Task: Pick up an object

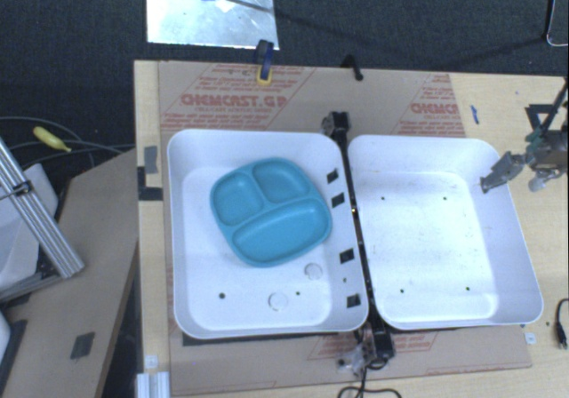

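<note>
A blue divided plate (pixel 269 210) lies flat in the left white bin (pixel 188 236), slightly left of that bin's middle. My gripper (pixel 516 179) hangs at the right edge of the view, over the far right rim of the right white bin (pixel 444 245). Its two grey fingers (pixel 496 173) stand apart with nothing between them. The gripper is well to the right of the plate, with the whole right bin between them.
Two small pale round spots (pixel 313 271) sit on the left bin's floor near its front. A black divider with clips (pixel 345 210) runs between the bins. Both bins rest on a cardboard sheet (pixel 267 99). A metal frame (pixel 36 218) stands at the left.
</note>
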